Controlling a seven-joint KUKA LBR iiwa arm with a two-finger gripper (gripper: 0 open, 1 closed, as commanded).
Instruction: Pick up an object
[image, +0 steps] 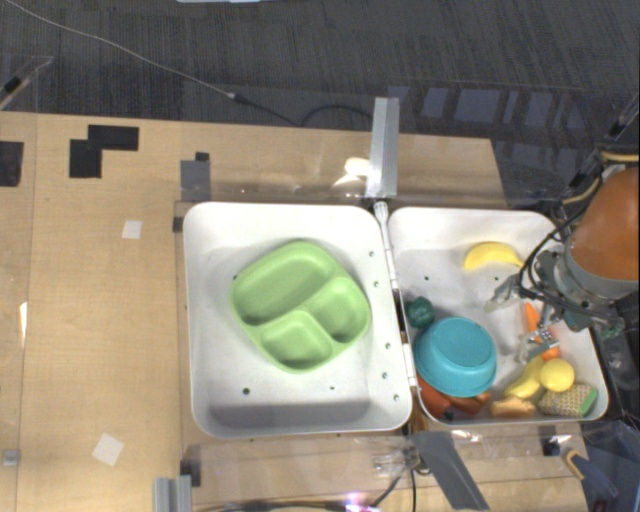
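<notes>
The right bin (440, 235) holds several toy foods. A yellow banana (492, 256) lies near its back wall. A blue bowl (456, 356) sits at the front left, and a dark green item (418, 312) touches its far rim. A yellow lemon (556, 376) and a tan knitted piece (572, 402) rest in the front right corner. My gripper (532, 306) hangs low over the bin's right side, just above a small orange piece (530, 318). The wrist hides how it stands around that piece.
The left bin (210, 400) carries a green divided plate (300, 305). A red-brown item (440, 400) pokes out under the blue bowl, with a tan piece (512, 406) beside it. A metal post (384, 150) stands behind the wall between the bins.
</notes>
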